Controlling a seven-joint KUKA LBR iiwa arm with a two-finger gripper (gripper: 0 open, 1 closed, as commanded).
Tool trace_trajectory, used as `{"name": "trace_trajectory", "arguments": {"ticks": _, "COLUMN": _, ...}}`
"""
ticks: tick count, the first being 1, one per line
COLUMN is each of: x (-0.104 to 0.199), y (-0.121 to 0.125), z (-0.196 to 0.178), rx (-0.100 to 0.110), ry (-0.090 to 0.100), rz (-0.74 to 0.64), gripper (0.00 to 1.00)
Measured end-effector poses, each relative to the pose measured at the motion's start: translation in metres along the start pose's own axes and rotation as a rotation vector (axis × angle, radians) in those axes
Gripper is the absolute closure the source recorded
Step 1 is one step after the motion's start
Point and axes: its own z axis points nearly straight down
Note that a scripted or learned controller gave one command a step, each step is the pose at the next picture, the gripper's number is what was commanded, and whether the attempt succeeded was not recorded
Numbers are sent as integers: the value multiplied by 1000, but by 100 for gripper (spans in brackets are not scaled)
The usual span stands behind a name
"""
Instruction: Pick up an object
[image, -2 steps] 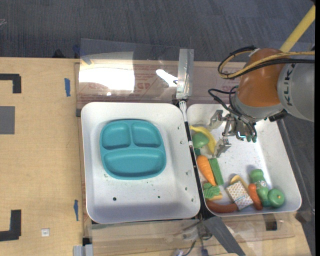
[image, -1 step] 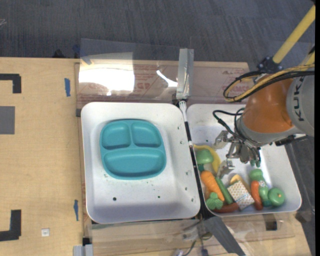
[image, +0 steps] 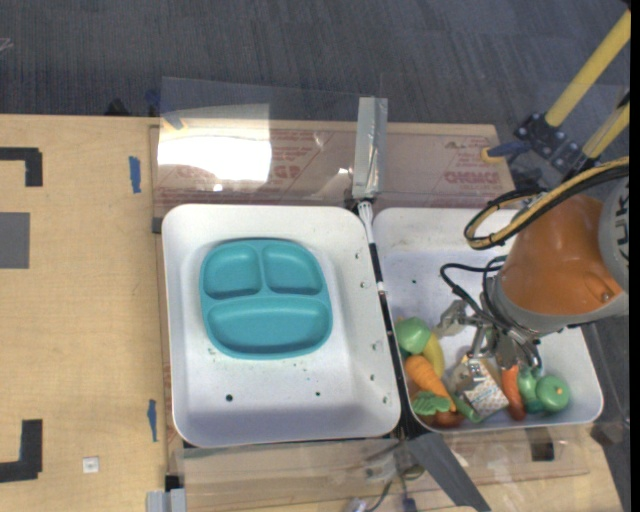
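The right bin (image: 420, 245) holds a heap of toy food along its near side: a green pear-like piece (image: 411, 334), a yellow piece (image: 434, 352), an orange carrot (image: 424, 375), a green leafy piece (image: 432, 404), a white and grey carton (image: 483, 397), a second carrot (image: 512, 390) and a green apple (image: 551, 392). My gripper (image: 487, 352) hangs low over the heap, just above the carton, under the orange wrist band (image: 555, 262). Its tips are lost among the toys and cables.
The left bin (image: 190, 400) bears a teal divided plate (image: 266, 298). A clear plastic wall (image: 300, 160) stands behind both bins. Black and yellow cables (image: 500, 215) loop over the far part of the right bin. Wooden bench top (image: 70, 330) lies to the left.
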Motion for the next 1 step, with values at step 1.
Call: {"name": "trace_trajectory", "arguments": {"ticks": 1, "x": -48, "y": -6, "z": -121, "rx": 0, "ry": -1, "rz": -68, "gripper": 0}}
